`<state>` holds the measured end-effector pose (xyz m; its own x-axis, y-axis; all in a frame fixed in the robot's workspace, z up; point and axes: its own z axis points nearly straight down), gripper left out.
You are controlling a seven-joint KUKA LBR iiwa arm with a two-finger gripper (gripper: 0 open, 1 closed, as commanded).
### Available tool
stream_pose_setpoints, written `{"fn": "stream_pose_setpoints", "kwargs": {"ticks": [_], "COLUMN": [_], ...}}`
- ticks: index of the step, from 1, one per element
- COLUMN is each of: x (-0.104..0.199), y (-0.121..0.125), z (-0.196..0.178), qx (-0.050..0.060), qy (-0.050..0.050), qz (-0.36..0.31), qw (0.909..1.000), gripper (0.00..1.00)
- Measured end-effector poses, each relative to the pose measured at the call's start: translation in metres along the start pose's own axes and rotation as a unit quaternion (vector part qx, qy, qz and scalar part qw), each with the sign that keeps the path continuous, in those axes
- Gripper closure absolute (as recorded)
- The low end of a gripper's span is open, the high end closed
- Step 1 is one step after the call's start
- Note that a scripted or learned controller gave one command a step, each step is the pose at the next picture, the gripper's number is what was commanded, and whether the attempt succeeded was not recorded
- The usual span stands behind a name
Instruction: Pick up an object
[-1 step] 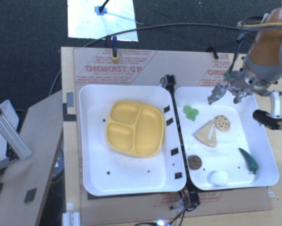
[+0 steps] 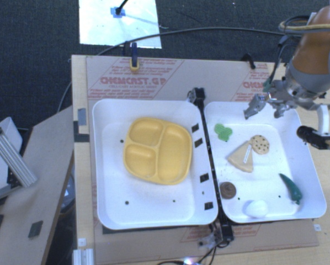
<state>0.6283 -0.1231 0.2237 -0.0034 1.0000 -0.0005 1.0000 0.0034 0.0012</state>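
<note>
The gripper (image 2: 267, 108) hovers over the right bin's (image 2: 308, 164) far edge, jaws apart and empty. The cookie (image 2: 259, 144) lies nearest below; descend squarely over it before closing.

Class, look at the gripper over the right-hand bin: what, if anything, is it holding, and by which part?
Nothing. The gripper hangs open above the far edge of the right bin, with no object between its fingers; the cookie lies apart below it.

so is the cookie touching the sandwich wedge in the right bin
Touching, as far as the camera view shows: the cookie overlaps the upper corner of the sandwich wedge, no white bin floor between them.
</note>
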Motion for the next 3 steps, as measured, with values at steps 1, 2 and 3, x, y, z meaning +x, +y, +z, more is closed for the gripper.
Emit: {"fn": "stream_pose_setpoints", "kwargs": {"ticks": [1,2,3], "x": [-0.002,-0.007,-0.008], "y": [-0.001,-0.005,-0.002], "z": [0.062,0.121,0.137], "qx": [0.001,0.001,-0.002], "qy": [0.0,0.0,-0.001], "qz": [0.001,0.001,0.001], "qw": [1.0,1.0,1.0], "gripper": [0.0,0.0,0.0]}}
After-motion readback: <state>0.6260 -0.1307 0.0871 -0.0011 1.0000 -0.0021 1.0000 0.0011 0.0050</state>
